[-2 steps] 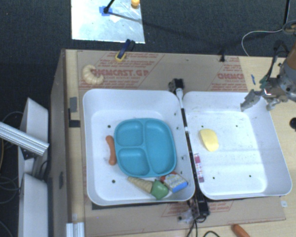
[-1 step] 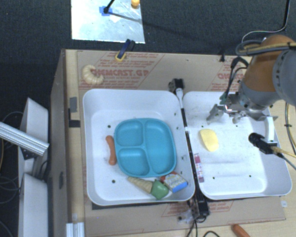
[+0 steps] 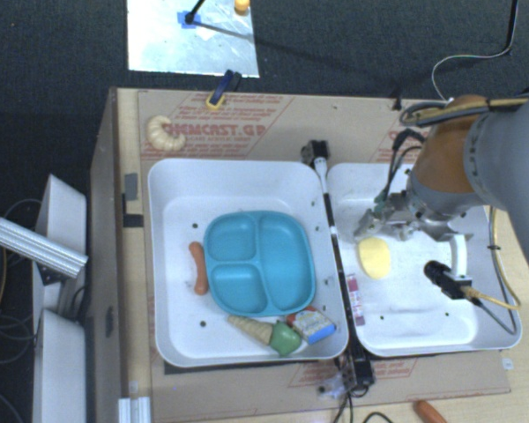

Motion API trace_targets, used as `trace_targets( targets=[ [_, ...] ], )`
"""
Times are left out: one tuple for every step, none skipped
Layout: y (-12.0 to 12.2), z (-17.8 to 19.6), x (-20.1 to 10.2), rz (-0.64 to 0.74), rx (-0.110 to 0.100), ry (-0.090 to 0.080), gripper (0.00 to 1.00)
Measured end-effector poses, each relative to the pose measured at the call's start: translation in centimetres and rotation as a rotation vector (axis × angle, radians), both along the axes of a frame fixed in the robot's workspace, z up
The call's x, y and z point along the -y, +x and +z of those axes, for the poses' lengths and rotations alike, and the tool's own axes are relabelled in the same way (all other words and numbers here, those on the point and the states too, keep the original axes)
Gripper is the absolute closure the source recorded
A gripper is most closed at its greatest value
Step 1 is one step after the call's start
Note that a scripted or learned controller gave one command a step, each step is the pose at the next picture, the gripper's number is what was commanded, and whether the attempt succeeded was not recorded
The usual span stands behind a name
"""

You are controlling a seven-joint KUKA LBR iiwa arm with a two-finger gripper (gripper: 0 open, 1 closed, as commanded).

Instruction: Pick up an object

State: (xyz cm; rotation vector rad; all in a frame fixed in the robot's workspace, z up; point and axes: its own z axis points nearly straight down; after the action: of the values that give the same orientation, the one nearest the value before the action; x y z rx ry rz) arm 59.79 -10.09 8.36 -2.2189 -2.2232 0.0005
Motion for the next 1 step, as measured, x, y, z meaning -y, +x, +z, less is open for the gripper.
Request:
trace_targets(
  targets=[
    [-1.87,0.07,-1.68,0.0,0.001,0.0,0.0]
  ],
)
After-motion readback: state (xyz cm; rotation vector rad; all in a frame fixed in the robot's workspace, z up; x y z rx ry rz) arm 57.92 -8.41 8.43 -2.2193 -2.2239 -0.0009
